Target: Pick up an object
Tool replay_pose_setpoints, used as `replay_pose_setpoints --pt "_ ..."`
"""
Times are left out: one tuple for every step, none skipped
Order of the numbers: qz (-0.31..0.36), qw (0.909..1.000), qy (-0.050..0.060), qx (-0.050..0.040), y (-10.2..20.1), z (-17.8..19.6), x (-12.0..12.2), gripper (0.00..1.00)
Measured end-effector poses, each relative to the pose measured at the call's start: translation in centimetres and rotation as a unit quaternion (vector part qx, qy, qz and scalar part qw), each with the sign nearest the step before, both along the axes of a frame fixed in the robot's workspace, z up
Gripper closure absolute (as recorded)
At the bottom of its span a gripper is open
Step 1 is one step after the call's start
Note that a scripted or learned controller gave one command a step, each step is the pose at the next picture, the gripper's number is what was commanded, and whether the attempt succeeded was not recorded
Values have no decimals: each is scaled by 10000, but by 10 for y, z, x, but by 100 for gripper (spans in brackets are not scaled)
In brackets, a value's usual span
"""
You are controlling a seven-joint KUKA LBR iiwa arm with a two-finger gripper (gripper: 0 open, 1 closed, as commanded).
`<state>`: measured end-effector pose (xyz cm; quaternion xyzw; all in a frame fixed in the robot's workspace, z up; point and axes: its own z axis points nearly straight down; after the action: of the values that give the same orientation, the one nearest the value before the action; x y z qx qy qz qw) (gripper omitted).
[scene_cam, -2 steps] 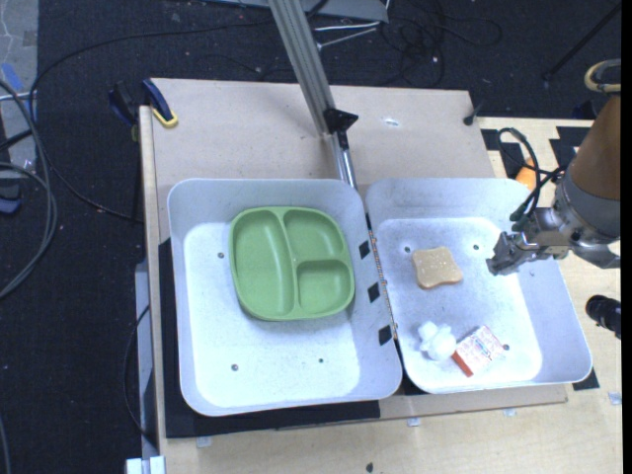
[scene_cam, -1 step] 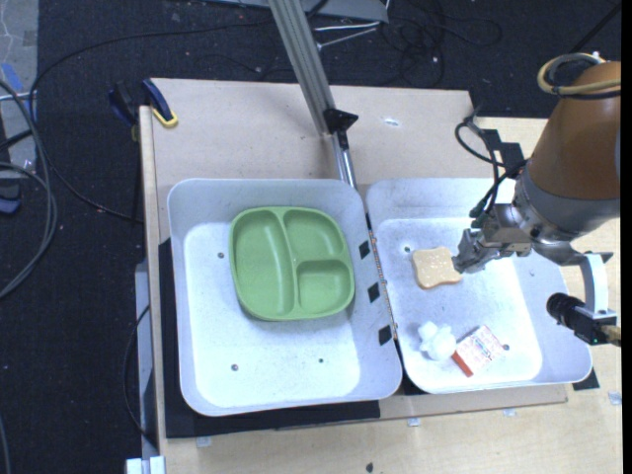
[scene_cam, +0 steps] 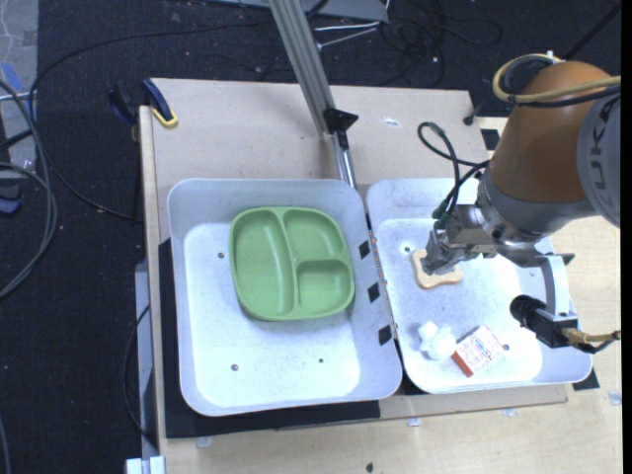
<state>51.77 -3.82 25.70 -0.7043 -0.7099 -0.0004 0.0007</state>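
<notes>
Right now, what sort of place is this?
Probably a robotics lab: a grey and orange robot arm over two shallow white bins, loose black cables across the dark floor.

One cam, fixed up high above the bench point(scene_cam: 247, 117), looking down at a slant. Both white bins fit in the pic: left bin point(scene_cam: 197, 363) in the middle, right bin point(scene_cam: 553, 368) at lower right. Dark floor w/ cables fills the top & left. Arm point(scene_cam: 553, 146) comes in at upper right.

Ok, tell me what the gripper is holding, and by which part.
Cannot be told. The gripper sits over the tan toast-shaped piece in the right bin, hiding any contact.
</notes>
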Motion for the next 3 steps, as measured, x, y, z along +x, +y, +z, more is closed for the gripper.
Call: replay_pose_setpoints --pt "0 10000 11 0 63 -15 2 100" --pt "-1 10000 4 0 115 -17 -4 100" --pt "-15 10000 -6 -8 136 -26 15 100"
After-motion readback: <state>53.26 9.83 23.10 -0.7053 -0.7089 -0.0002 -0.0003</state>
